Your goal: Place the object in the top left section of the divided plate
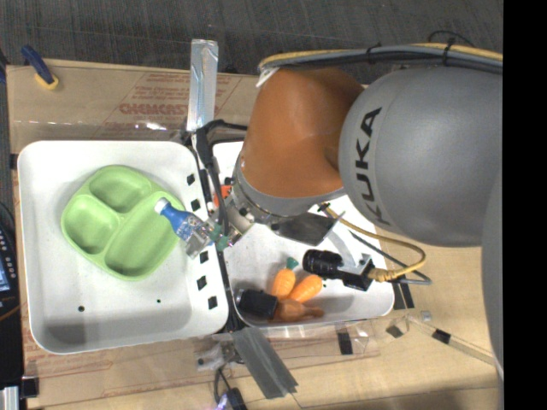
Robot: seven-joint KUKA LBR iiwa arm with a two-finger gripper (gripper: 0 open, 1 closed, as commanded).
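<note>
Gripper (203, 231) fingers were seen closed on a plastic bottle (174, 216), its blue cap pointed up-left over the green divided plate (102, 220).

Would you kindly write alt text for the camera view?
A small clear plastic bottle with a blue cap sits in the gripper at the edge of a green divided plate in the left white bin; orange carrots lie in the right bin.

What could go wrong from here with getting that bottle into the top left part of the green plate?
1. The bottle hangs over the plate's right edge by the largest section, so letting go now would likely miss the top left section.
2. The gripper works close to the bin wall; moving low might clip it.
</note>
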